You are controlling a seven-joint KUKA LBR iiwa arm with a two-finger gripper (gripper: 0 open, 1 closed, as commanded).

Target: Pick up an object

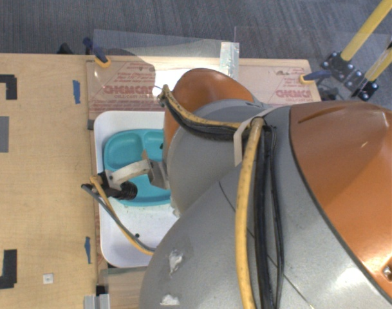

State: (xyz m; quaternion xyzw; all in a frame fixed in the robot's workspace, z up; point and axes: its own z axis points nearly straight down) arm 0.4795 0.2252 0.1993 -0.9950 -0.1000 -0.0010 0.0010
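A turquoise plastic dish (pixel 126 150) with moulded compartments lies in the left white bin (pixel 132 232), towards the bin's far side. My gripper (pixel 156 171) hangs low over the dish's right part, close to its surface. The bulky grey and orange arm (pixel 260 192) covers the gripper's tip and the dish's right side, so whether anything is held is hidden.
The arm hides nearly everything to the right, including the other bin. A tan bench top (pixel 38 172) with black corner marks and blue tape lies left of the bin. A clear sheet (pixel 128 76) stands behind the bin. Yellow poles (pixel 369 24) rise at the far right.
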